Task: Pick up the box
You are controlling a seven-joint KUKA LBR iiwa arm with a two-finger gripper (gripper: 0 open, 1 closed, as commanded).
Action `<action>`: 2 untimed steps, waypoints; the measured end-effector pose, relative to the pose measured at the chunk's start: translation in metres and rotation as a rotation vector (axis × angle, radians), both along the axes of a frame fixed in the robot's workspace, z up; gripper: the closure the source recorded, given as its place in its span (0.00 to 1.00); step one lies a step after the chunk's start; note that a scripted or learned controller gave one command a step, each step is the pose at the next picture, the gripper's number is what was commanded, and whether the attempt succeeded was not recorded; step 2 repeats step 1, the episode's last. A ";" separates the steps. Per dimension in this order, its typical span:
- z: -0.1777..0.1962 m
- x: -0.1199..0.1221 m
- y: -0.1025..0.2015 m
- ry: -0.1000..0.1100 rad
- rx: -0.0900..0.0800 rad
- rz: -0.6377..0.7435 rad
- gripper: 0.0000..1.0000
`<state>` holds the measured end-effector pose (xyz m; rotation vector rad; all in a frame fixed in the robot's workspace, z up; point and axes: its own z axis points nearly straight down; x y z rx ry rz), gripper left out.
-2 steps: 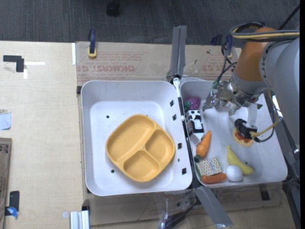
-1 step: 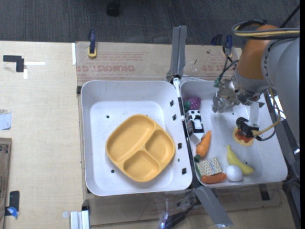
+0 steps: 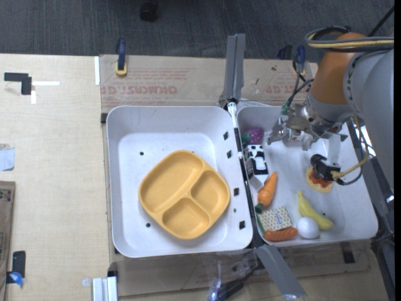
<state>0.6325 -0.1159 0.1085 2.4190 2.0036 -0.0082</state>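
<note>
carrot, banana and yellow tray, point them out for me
carrot (image 3: 268, 190), camera view, middle of its orange body
banana (image 3: 311, 212), camera view, middle of its curve
yellow tray (image 3: 164, 190), camera view, left compartment floor

Yellow tray (image 3: 183, 195); orange carrot (image 3: 267, 190); white egg (image 3: 307, 227); patterned box (image 3: 276, 219)

The wooden bench (image 3: 50, 168) carries two white bins side by side: the left bin (image 3: 122, 187) and the right bin (image 3: 351, 221), near its right edge, on brown cardboard (image 3: 169, 83).

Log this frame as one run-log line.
arm: over right bin | gripper: above back of bin, nothing seen held | box: lying at front by carrot, untouched | left bin: yellow tray
</note>
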 end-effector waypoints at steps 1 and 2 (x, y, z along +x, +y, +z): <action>0.009 0.000 -0.001 0.000 -0.001 0.001 1.00; 0.009 0.000 -0.001 0.000 -0.001 0.001 1.00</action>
